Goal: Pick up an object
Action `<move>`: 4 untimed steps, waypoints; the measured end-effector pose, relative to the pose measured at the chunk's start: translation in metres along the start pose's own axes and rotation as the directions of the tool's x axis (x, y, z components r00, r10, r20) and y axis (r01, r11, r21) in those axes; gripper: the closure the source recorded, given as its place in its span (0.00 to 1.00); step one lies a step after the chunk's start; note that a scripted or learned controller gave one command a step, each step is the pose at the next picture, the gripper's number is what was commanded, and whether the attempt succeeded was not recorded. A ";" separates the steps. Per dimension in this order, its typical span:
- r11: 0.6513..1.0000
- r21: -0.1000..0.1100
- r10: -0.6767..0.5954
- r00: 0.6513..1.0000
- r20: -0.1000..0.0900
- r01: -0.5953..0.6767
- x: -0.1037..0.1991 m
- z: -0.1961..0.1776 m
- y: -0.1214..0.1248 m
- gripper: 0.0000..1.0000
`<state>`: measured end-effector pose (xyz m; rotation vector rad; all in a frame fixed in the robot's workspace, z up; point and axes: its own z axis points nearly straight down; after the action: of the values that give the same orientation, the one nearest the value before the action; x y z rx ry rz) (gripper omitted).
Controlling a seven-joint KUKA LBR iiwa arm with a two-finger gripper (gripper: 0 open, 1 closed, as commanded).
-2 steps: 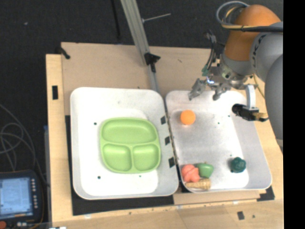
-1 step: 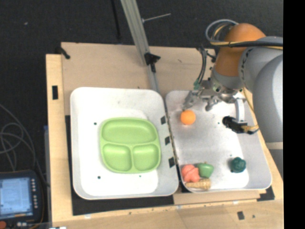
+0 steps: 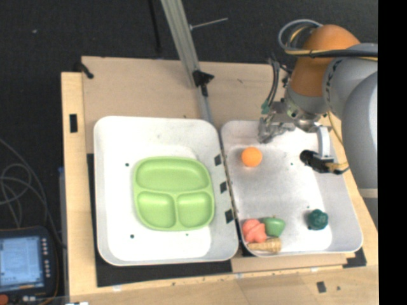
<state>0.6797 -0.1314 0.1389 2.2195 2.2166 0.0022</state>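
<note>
An orange ball (image 3: 251, 157) lies in the right bin (image 3: 289, 189), in its far left part. My gripper (image 3: 269, 131) hangs over the bin's far edge, just up and right of the ball and apart from it. Nothing shows between its tips. At the bin's near edge lie a pink toy (image 3: 253, 230), a green pepper-like toy (image 3: 275, 225) and a tan piece (image 3: 267, 246), close together. A dark green object (image 3: 317, 219) sits toward the near right corner.
The left bin (image 3: 114, 170) holds a green divided plate (image 3: 173, 192). A metal post (image 3: 184, 43) slants up behind the bins. A black fitting (image 3: 315, 160) sits by the right bin's right wall, under the arm.
</note>
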 end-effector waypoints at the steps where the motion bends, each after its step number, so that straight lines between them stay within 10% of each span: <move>1: 1.000 -0.004 -0.003 1.000 -0.001 0.003 0.004 -0.063 -0.001 1.00; 2: 1.000 -0.003 -0.003 1.000 0.000 0.003 0.002 -0.119 0.001 1.00; 4: 1.000 0.006 -0.006 1.000 -0.003 0.007 0.084 -0.109 -0.047 1.00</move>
<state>0.6319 -0.0467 0.2476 2.2167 2.2282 -0.0018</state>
